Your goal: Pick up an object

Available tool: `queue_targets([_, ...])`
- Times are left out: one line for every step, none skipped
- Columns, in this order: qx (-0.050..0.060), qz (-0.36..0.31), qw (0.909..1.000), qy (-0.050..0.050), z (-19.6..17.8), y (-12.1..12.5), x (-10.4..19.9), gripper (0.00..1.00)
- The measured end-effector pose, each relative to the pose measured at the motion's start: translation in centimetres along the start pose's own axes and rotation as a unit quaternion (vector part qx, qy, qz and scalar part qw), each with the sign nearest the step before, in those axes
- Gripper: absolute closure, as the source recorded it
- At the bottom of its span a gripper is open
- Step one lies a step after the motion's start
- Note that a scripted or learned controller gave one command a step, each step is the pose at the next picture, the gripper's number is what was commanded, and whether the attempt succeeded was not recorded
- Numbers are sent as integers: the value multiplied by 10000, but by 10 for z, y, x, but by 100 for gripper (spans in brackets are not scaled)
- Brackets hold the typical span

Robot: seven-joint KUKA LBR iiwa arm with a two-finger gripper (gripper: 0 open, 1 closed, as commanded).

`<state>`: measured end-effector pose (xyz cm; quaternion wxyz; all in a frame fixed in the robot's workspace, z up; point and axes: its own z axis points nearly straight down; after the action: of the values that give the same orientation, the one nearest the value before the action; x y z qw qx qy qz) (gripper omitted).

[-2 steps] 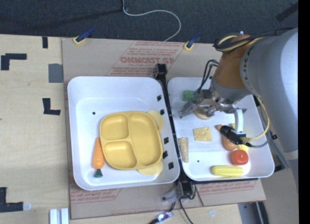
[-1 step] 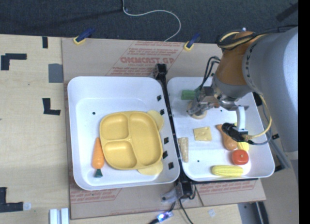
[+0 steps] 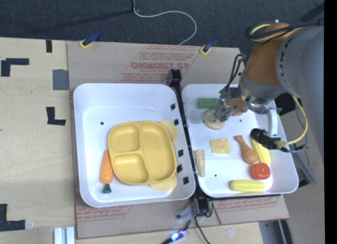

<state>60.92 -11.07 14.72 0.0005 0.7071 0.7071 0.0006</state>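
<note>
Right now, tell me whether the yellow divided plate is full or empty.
Empty: the yellow divided plate shows three bare compartments; the carrot lies beside it.

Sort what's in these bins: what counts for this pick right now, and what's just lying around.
In play:
gripper
round tan piece directly under it
right bin

Lying about:
green piece
tan square
drumstick
tomato
corn cob
yellow divided plate
carrot

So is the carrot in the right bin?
No, the carrot lies in the left bin, beside the yellow tray.
</note>
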Motion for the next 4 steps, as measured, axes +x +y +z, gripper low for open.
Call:
queue_targets([-7,-11,10000,-1,-45,6,5,100])
queue_targets([-4,-9,10000,-1,-79,7,6,100])
queue_targets([21,-13,10000,-2,-69,-14,49,100])
queue_targets([20,-28,10000,6,-77,-40,105,100])
